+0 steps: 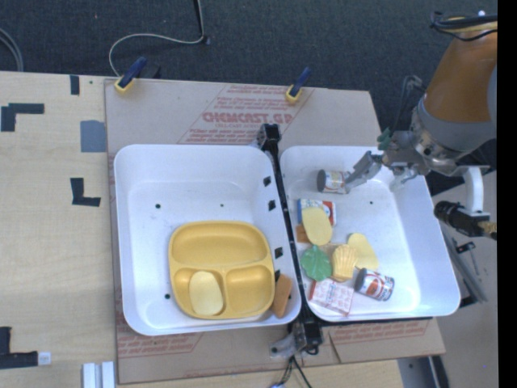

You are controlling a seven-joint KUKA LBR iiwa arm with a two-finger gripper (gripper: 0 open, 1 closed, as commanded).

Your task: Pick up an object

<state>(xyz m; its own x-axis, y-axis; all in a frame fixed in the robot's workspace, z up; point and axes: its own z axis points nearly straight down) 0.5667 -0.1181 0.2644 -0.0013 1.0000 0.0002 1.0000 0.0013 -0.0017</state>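
Gripper (349, 180): over right bin (420, 241), fingers' spread indiscernible, beside small can (329, 181); risk, judged: round can rolls aside or slips when pinched.

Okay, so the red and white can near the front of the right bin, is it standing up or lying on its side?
Lying on its side. The can shows its long side and one silver end, resting on the right bin floor.
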